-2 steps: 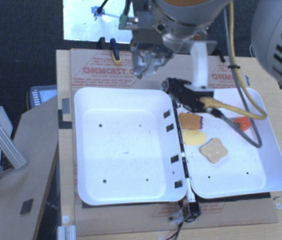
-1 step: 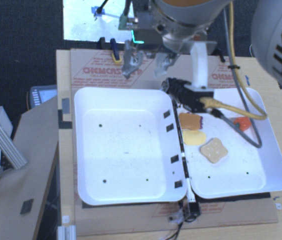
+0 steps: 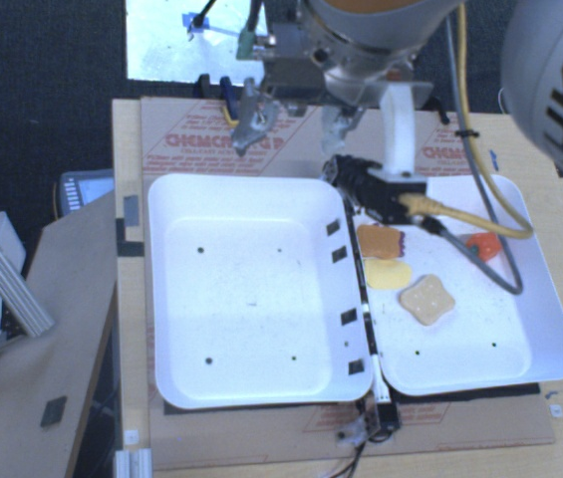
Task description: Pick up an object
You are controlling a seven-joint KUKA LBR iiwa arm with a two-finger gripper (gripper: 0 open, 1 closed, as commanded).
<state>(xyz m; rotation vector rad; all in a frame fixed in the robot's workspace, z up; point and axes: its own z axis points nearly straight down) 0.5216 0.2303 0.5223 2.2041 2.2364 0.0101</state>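
Wooden counter (image 3: pixel 82 366), pale, with dark floor beyond its far edge. A cardboard sheet (image 3: pixel 191 139) with red print lies on it under both bins.

Near edge: a small knot of wires (image 3: pixel 366 428) sits on the cardboard just below the seam where the bins meet.

Left bin (image 3: pixel 251 307): white and shallow, with a few dark dots on its floor. It touches the right bin (image 3: pixel 550 357) along one long side, and small black clips (image 3: pixel 349 317) are spaced down that seam.

Right bin contents, near to far:
- tan toast-shaped piece (image 3: pixel 426 299), lying flat toward the middle of the bin.
- flat yellow piece (image 3: pixel 389 274), just beside the toast piece on its far-left side, close to the seam.
- orange-brown piece (image 3: pixel 381 241), touching or overlapping the yellow piece's far edge. Cannot tell which.
- small red-orange thing (image 3: pixel 482 245), well apart from the others toward the counter's right edge. It is partly hidden by a grey cable, so its shape is unclear.

End effector (image 3: pixel 294 132): hangs above the cardboard strip near the counter's far edge, past the far rims of both bins. The two metal fingers (image 3: pixel 253 125) stand wide apart with nothing between them. No contact with any piece.

Left of the counter: a slanted metal rail (image 3: pixel 2 277) and a dark-screened device (image 3: pixel 87 189).
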